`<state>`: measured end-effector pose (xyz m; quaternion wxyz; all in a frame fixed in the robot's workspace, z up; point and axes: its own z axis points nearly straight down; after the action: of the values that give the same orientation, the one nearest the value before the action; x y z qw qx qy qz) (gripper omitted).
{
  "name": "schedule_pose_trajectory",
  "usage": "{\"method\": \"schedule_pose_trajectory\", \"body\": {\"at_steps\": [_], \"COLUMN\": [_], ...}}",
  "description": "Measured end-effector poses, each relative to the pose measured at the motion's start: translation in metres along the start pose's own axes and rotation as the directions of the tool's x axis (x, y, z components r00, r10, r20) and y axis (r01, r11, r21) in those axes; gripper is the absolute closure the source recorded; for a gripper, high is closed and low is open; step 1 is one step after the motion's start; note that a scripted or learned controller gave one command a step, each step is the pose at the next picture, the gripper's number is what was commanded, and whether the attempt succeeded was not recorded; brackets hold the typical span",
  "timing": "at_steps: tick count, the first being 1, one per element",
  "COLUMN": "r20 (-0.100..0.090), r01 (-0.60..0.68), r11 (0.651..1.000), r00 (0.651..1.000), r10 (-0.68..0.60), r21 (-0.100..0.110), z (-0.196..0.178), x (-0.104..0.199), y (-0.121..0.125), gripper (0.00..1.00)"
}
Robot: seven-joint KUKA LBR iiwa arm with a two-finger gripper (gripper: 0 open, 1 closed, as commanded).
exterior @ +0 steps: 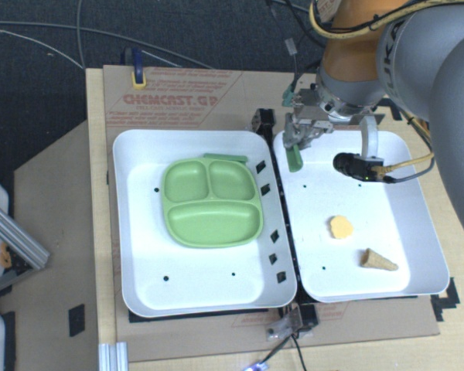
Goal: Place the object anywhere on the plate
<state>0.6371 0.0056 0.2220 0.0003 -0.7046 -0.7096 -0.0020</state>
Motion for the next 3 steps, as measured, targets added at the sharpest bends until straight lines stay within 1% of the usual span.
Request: {"method": "schedule_pose_trajectory", "body": {"at_steps": [1, 2, 3], "r20": [0.001, 0.001, 0.001], "r01": [0.000, -0.002, -0.002], "r11": [1.000, 1.000, 1.000], "r00": [1.000, 1.000, 1.000], "r10": [0.000, 0.002, 0.002], "r21": [0.000, 0.002, 0.002], "z": [-0.011, -0.002, -0.005], "x": [0.058, 0.105, 0.153], "y": [-0.001, 0.003, -0.006], "gripper": [1.00, 1.00, 1.00]}}
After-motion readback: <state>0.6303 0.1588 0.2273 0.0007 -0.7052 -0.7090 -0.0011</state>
